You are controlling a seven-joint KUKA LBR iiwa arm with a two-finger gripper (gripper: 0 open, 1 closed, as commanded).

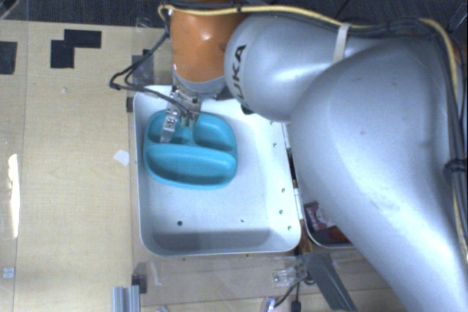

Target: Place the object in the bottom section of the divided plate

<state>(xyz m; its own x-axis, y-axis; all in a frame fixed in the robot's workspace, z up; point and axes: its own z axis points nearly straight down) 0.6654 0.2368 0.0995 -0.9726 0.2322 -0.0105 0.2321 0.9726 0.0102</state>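
Observation:
A blue divided plate (191,166) lies in the upper part of the left white bin (219,230). Two small sections sit along its far side and one long section runs along its near side. My gripper (179,120) hangs under the orange band, just over the ridge between the two far sections. I see no object in the plate's long near section. The arm hides whatever is directly beneath the wrist.
The big grey arm covers most of the right side, including most of the right bin (316,234), where a dark red item (322,219) peeks out. The wooden bench (66,157) extends to the left, with black marks at its far edge.

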